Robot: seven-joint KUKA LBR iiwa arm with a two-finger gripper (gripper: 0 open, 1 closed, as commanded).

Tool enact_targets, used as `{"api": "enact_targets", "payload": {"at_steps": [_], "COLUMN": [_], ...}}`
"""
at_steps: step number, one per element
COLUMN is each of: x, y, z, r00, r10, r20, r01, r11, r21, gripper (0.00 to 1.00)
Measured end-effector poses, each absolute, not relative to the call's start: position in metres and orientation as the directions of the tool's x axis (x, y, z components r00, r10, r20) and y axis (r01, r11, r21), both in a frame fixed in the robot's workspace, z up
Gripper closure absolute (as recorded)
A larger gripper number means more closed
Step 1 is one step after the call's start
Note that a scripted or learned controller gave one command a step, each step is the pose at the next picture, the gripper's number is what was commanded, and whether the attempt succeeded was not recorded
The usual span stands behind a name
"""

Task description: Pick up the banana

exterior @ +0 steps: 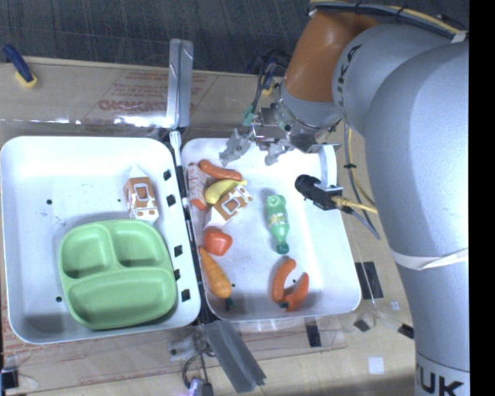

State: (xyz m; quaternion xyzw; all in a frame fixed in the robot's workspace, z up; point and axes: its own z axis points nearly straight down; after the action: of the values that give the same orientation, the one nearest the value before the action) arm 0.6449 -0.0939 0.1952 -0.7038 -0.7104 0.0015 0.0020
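The end effector (pixel 256 145) hung over the far rim of the right bin (pixel 334 246), its two pale fingers (pixel 233 148) spread apart with nothing between them. It touched none of the objects; the finger on the left sat above the bin's far-left corner, the other near the middle of the far wall. The grey arm (pixel 412 139), with its orange band (pixel 318 52), reached in from the right and covered much of that side.

The banana (pixel 220 191) lay in the right bin near its far-left corner, just beside and below the spread fingers, not gripped. It rested against a small white-and-orange box (pixel 233 205) on its near side, and a sausage (pixel 219 171) lay just beyond it, towards the far wall. Further along the left wall of the same bin lay a red pepper (pixel 218 241) and then a carrot (pixel 216 275). A green bottle (pixel 277 221) lay in the middle of the bin, and two more orange-red sausage-like pieces (pixel 288 285) lay near the near wall.

The left bin (pixel 33 188) held a green divided tray (pixel 115 273) and, just behind it, another small white-and-orange box (pixel 141 198). Both bins stood side by side on the table (pixel 82 89).
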Motion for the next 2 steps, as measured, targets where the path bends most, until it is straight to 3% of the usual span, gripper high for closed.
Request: {"api": "enact_targets", "payload": {"at_steps": [1,2], "x": [0.610,0.635], "y": [-0.130,-0.101], "z": [0.329,0.283], "r00": [-0.022,0.107], "r10": [1.000,0.994], "r20": [-0.001,0.000], "r01": [1.000,0.994], "r11": [0.022,-0.107], "r21": [0.000,-0.006], "gripper": [0.00,0.00]}}
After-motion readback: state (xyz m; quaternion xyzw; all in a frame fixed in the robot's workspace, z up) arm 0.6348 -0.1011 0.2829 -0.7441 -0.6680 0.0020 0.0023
